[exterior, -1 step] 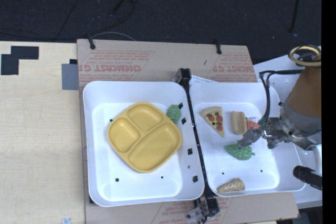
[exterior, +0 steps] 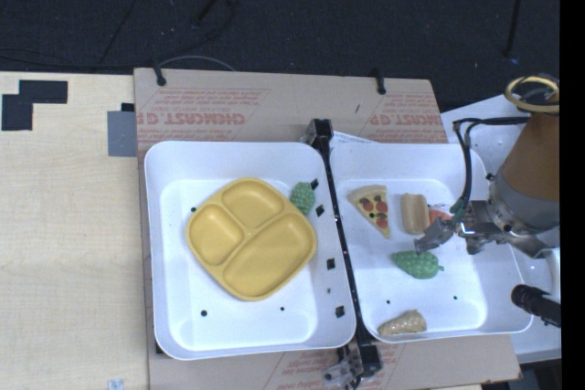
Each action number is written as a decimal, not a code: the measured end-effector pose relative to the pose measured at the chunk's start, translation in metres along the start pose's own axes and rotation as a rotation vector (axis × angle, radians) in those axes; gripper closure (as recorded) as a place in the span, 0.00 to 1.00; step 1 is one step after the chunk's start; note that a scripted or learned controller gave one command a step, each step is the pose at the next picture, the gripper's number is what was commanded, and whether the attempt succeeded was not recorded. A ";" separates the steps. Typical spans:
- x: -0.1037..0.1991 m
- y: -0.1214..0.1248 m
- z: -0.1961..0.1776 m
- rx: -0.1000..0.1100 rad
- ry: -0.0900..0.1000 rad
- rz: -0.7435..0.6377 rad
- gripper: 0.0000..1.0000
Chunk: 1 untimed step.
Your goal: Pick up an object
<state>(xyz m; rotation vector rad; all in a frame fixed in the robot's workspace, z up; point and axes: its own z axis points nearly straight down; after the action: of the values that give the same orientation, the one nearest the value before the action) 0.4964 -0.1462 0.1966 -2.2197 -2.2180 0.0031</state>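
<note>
I judge this the approach step: nothing is lifted yet. My gripper sits low over the right bin, fingers spread and released, just above the green grapes and beside the bread piece. Next I'd need to drop onto the grapes and clench. The arm reaches in from the right, wrist tilted leftward.

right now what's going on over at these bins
The robot arm reaches in from the right, its gripper low over the right bin, between a bread-like piece and a green bunch of grapes. Nothing shows between its fingers. A pizza slice and a tan wedge lie in that bin too. The left bin holds a yellow divided plate and a small green item.
</note>
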 end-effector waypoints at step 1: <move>-0.009 -0.002 0.048 0.001 0.001 0.000 0.00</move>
<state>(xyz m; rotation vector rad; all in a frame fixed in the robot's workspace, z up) 0.4938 -0.1549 0.1485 -2.2181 -2.2172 0.0034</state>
